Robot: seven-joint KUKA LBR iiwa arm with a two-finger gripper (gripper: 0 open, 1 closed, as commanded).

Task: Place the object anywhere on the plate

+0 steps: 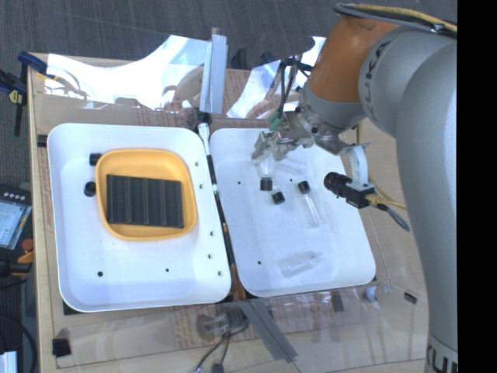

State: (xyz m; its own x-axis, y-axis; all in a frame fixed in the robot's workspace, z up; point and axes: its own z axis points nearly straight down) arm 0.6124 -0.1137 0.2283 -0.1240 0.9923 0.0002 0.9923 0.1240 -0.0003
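- Three small black blocks [277, 196] loose on floor of right white bin [342, 266], centre, toward 12 o'clock.
- Clear plastic pieces [299, 264] at bin's 6 o'clock.
- Two-finger gripper [265, 151] just 12 o'clock of blocks; finger state impossible to tell.
- Yellow rounded plate with dark ribbed centre [144, 193] in left white bin [70, 278].

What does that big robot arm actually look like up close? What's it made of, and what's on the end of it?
The arm is a thick, rounded grey tube with a smooth, slightly shiny shell. An orange band wraps it above the wrist, and thin dark cables loop beside that band. At the tip sits a small pincer of pale, partly see-through pieces and metal, far slimmer than the arm itself.
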